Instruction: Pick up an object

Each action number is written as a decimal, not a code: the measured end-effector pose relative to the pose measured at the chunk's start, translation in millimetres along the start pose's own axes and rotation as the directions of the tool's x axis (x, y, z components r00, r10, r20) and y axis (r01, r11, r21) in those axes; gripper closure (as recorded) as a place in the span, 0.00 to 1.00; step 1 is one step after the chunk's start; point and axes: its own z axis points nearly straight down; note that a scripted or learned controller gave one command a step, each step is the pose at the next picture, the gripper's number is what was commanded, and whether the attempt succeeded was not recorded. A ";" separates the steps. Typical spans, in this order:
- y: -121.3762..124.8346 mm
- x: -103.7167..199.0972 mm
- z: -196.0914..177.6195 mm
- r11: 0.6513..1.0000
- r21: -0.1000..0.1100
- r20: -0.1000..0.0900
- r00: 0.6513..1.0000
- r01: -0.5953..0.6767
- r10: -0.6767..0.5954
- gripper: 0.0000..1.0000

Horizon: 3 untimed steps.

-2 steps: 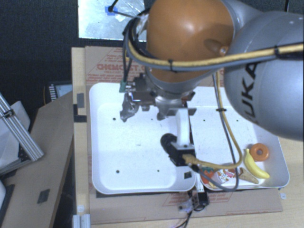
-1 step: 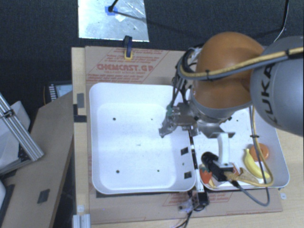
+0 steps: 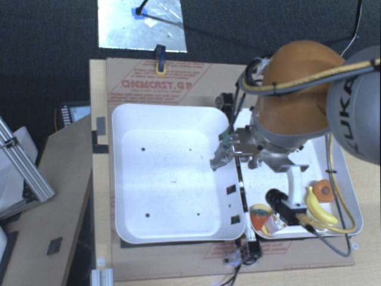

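My gripper hangs low over the right rim of the left white bin, close to the divide between the two bins. The big orange wrist band sits above it and hides much of the right bin. In the right bin's near corner lie a yellow banana, a small orange round thing beside it, and a red-and-white labelled pack at the front left. The gripper is well apart from all three, up and to their left.
Both bins rest on a brown cardboard sheet. A shiny metal plate lies beyond the bench at the back. Metal rails stand off to the left.
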 end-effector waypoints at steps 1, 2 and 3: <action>-2.4 65.5 -67.4 1.000 -0.007 -0.004 1.000 0.012 -0.012 0.00; -2.9 128.7 -111.9 1.000 -0.005 -0.005 1.000 0.013 -0.013 0.00; -5.5 139.3 45.6 1.000 0.015 0.006 1.000 0.003 -0.004 0.00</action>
